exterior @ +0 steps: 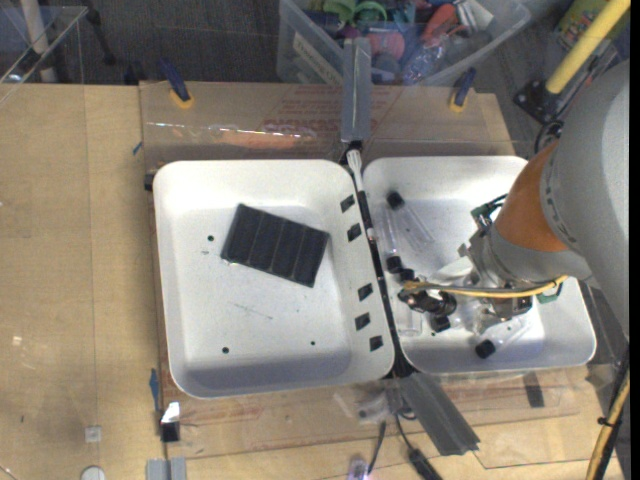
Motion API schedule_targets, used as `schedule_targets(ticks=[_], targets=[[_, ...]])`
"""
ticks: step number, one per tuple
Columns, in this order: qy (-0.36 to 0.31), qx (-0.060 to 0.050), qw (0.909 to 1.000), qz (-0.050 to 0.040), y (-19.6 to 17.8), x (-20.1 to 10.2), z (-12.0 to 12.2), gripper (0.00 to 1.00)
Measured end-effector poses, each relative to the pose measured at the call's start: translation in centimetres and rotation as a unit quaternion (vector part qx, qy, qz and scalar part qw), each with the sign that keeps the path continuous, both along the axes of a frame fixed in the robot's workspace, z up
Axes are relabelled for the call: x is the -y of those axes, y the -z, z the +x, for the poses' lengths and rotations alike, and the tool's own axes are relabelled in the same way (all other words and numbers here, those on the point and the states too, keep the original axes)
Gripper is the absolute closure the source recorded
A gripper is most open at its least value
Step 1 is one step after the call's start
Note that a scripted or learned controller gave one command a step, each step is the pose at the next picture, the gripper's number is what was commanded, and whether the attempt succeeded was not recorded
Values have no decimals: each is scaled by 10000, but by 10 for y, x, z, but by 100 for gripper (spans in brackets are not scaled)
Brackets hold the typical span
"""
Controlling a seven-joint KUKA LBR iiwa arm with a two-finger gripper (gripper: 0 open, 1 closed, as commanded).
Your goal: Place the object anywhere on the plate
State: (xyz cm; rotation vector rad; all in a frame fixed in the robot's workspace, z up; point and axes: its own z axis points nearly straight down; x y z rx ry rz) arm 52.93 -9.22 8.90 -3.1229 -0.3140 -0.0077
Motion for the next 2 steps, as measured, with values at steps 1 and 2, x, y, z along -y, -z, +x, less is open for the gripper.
schedule_targets(ticks=[1,2], targets=[[-8,8,10000,7,0,18,14,100],[17,4,10000,-37,0,12,17,100]])
